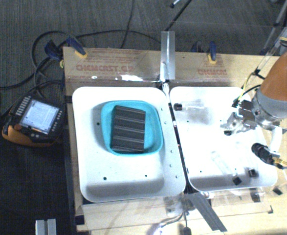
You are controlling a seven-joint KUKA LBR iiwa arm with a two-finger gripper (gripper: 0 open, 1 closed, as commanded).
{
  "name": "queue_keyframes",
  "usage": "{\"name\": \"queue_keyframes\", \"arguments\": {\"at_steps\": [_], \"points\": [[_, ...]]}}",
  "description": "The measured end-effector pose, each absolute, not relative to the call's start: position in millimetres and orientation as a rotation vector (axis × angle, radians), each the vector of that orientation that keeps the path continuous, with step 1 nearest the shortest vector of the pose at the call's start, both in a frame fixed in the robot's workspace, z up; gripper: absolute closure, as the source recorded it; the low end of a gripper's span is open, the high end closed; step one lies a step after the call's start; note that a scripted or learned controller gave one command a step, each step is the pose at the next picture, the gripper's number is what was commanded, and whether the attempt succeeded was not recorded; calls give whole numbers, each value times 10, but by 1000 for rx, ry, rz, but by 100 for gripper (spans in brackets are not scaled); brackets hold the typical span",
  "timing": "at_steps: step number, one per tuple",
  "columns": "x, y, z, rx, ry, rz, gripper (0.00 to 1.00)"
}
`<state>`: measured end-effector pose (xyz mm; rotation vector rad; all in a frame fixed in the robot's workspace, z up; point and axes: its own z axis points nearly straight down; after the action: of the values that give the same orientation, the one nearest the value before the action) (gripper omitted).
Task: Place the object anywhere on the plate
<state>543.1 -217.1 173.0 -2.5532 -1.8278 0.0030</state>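
A blue plate (155,131) lies in the left bin (84,146). On the plate rests a dark grey ridged rectangular block (128,129), lying flat near the plate's middle. My gripper (235,123) hangs over the right side of the right bin (202,146), well away from the plate and the block. Nothing shows in it.
Small black bits lie in the right bin at its far left corner (177,106) and near its front right corner (237,180). A metal divider post (167,53) stands between the bins at the back. A handheld pendant (35,116) lies on the floor at left.
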Motion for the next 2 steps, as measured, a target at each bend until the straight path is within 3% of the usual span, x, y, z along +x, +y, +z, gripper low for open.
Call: {"name": "queue_keyframes", "arguments": {"at_steps": [1, 2], "points": [[5431, -2171, 1731, -2553, -1828, 3, 0], [4864, -1674, 2118, -2573, -1798, 3, 0]]}}
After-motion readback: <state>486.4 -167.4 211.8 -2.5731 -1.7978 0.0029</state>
